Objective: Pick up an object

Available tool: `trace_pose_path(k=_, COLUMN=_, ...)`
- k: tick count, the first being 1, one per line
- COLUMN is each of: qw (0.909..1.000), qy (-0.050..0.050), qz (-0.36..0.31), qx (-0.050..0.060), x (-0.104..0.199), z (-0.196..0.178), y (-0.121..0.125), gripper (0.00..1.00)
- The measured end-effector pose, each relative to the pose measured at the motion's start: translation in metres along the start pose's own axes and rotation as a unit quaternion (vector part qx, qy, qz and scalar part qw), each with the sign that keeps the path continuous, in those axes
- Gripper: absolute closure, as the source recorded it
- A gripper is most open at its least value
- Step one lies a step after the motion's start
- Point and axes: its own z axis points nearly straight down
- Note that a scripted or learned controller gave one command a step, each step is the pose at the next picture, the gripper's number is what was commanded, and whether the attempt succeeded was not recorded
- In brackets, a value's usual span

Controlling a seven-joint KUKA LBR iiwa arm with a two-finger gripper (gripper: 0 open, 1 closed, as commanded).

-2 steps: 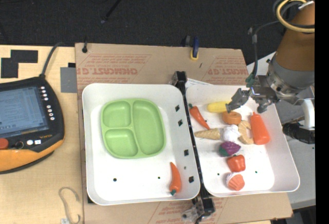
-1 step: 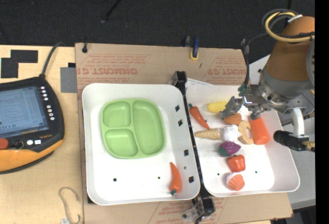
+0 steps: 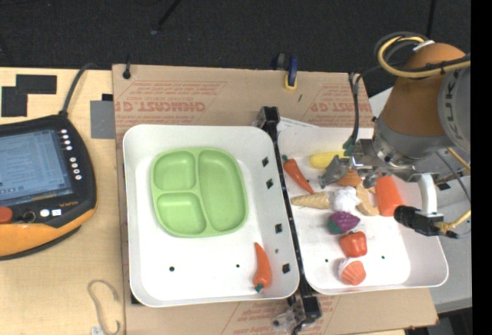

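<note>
The pincer [image 3: 344, 165] hangs low over the right white bin [image 3: 419, 272], among a yellow toy [image 3: 326, 160], a cream cone [image 3: 311, 201] and an orange carrot [image 3: 297, 174]; whether it is spread, I cannot tell. The left white bin [image 3: 142, 249] holds a green divided plastic plate [image 3: 199, 192].

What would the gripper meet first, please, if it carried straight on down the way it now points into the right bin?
Probably the ice cream cone or the small white piece beside it, since the gripper hangs right over that cluster of toy food. Depth is hard to judge from this slanted view, so the yellow piece is also possible.
</note>
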Motion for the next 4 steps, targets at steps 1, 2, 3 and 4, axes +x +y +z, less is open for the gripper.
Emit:
trace_pose_path(k=1, qw=1.0, qy=-0.003, qz=0.001, qx=-0.006, x=0.001, z=0.055, y=-0.007, gripper=0.0)
trace_pose_path(k=2, qw=0.9999, qy=-0.003, qz=0.003, qx=-0.012, x=-0.001, z=0.06, y=-0.002, gripper=0.0)
trace_pose_path(k=3, qw=0.9998, qy=-0.006, qz=0.007, qx=-0.017, x=-0.007, z=0.046, y=0.0, gripper=1.0)
trace_pose_path(k=4, qw=1.0, qy=-0.001, qz=0.001, qx=-0.006, x=-0.008, z=-0.018, y=-0.001, gripper=1.0)
